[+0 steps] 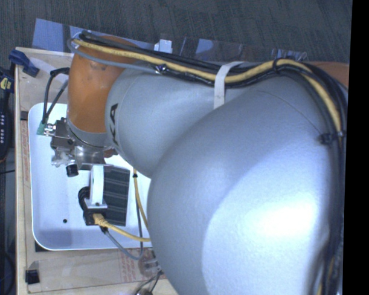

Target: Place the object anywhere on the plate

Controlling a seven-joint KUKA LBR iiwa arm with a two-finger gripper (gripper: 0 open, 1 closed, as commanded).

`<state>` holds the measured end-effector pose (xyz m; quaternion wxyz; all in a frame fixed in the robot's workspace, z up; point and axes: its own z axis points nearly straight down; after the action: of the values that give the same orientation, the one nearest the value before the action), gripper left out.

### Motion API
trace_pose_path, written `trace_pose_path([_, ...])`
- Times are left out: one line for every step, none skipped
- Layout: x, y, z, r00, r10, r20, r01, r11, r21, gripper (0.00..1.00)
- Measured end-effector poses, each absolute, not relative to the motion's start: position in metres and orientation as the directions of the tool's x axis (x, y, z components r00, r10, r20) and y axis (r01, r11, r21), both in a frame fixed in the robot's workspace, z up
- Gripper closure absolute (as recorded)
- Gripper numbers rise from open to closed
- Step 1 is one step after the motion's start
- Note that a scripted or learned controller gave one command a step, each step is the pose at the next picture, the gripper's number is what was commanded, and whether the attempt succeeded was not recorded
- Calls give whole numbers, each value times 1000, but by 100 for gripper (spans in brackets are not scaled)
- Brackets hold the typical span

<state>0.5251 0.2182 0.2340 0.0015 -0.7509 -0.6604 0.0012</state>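
Hanging low over the white bin (53, 200) at the left of the view, the gripper (74, 157) sits just under the orange band (90, 92) of the arm (243, 194), whose grey bulk covers most of the bench (26, 84) from the middle rightward. Whether the gripper is apart or together cannot be told from this angle, and nothing can be made out clamped in it, so I would not count anything as held.

The coming move turns on which way the object lies from the gripper, and that cannot be read here: where the object and the plate lie is hidden, most likely under the arm or under the wrist itself. For the same reason the object's long axis cannot be judged.

The bare part of the bin is plain white floor, carrying one small dark speck (65, 221) (too small to say whether it is a thing or a mark). It lies toward the bottom edge of the view from the gripper, a little to the left and apart from it.

With the gripper this far down in the bin, my guess is that a pick or a set-down is in hand, though which one is unclear. The risk is a closing on nothing, or a release beside the plate rather than on it
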Motion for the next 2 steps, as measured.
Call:
trace_pose_path([474,191,121,64,998,-4,998,-65,-9,100])
trace_pose_path([481,134,188,-410,912,-1,912,410,-2,100])
